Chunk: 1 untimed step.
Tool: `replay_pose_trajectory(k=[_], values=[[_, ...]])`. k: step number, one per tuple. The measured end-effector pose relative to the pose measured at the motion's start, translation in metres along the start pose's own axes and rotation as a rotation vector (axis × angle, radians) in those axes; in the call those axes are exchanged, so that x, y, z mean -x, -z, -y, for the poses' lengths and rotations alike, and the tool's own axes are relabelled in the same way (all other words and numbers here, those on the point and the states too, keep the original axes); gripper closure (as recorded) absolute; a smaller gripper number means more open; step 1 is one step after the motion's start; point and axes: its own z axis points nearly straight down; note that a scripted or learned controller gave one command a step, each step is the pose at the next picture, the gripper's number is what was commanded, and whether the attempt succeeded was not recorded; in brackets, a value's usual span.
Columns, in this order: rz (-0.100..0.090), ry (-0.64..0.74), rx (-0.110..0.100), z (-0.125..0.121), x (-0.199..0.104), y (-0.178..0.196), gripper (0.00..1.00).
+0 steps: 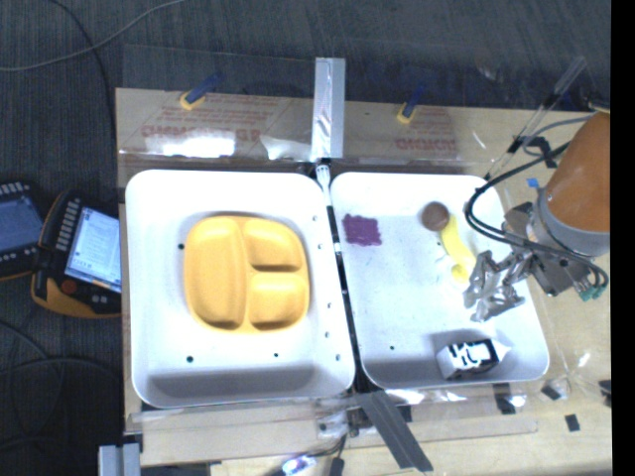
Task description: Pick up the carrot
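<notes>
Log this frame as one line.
task: pick up carrot | gripper: over right bin, nothing seen held | right bin: purple item, yellow item | left bin: yellow tray

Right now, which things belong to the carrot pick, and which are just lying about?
Job: gripper; yellow elongated piece beside it, possibly the carrot, cannot tell.
Lying about: brown round piece; purple piece; black-and-white item; yellow divided plate in the left bin.
</notes>
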Motion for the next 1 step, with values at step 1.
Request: replay_pose_trajectory(k=[1], values=[[0.003, -0.033, -0.002, 0.018, -0.0093, 0.0721, 1.0]])
